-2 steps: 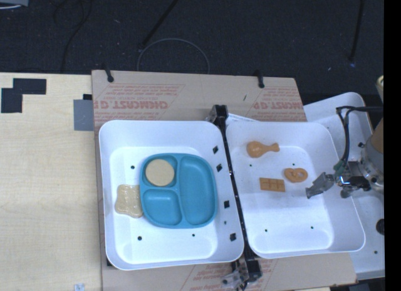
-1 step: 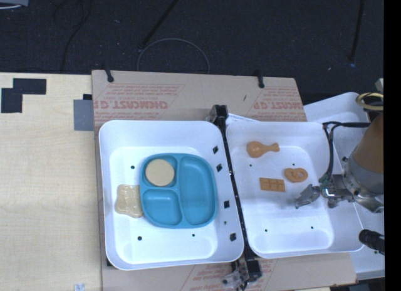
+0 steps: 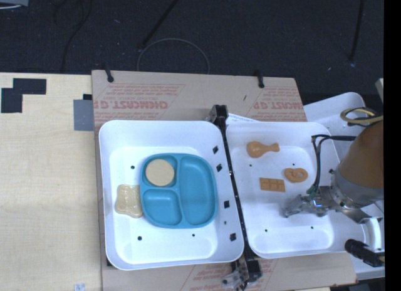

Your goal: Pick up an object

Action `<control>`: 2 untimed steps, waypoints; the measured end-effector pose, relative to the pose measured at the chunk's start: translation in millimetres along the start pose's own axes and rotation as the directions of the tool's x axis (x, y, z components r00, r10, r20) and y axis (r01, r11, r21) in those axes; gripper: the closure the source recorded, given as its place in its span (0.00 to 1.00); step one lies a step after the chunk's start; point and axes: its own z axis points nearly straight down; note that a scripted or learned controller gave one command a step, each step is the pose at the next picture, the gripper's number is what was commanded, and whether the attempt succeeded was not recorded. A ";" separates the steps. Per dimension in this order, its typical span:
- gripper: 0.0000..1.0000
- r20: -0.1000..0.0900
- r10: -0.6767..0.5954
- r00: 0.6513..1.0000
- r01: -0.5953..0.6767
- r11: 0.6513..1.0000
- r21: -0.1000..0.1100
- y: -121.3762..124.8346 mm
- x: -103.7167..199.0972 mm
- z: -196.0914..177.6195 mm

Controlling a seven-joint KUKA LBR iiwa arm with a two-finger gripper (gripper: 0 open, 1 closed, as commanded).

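The claw (image 3: 294, 208) hangs low inside the right bin (image 3: 263, 246), near that bin's front right part, its metal fingers pointing left over the white floor; whether they are spread or closed cannot be told from this slant, and nothing shows between them. The grey arm with its orange band (image 3: 369, 158) comes in behind it from the right. Three tan toy food pieces lie in the right bin, all apart from the claw: a flat waffle-like rectangle (image 3: 272, 185) just beyond and left of the claw, a small pretzel-like piece (image 3: 296, 174) just behind the claw, and a drumstick shape (image 3: 261, 149) farther back, toward the bin's rear left. These three lie well apart from one another. The left bin (image 3: 119, 139) sits just beside the right bin, the two touching along a black divider. It holds one blue tray (image 3: 194, 189) with three compartments; one round tan disc (image 3: 159, 172) rests in the tray's rear left compartment. One pale bread-like slice (image 3: 128, 201) lies on the bin floor, touching the tray's left edge. Both bins stand on one sheet of cardboard (image 3: 188, 98) on the pale wooden bench (image 3: 44, 189).
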 end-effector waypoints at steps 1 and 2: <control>1.00 0.001 0.005 1.000 -0.005 1.000 -0.004 0.7 -1.7 -12.9; 1.00 0.004 0.005 1.000 -0.005 1.000 -0.010 -6.2 -6.7 -71.9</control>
